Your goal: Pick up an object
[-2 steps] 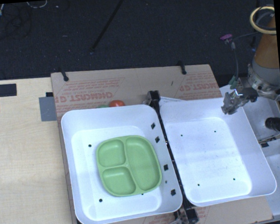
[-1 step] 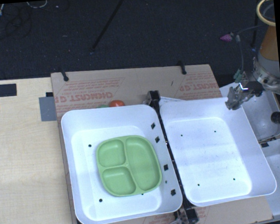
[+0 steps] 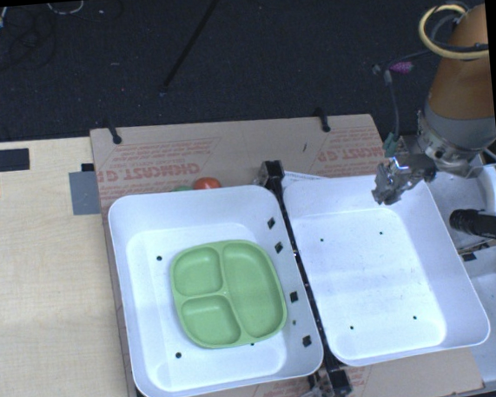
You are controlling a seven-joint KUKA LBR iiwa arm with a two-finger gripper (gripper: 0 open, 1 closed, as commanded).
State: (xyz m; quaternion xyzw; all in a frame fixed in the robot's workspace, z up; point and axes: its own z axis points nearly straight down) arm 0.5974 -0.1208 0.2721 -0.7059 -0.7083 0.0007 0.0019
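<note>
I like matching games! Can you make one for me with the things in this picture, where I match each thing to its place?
Things:
1. green divided plate
2. gripper
3. small red and green things
4. cardboard sheet

Places:
A. lying under both bins
B. over the back right corner of the right bin
C. inside the left bin
D. just behind the left bin's back rim

Pairs: 1-C, 2-B, 3-D, 4-A
</note>
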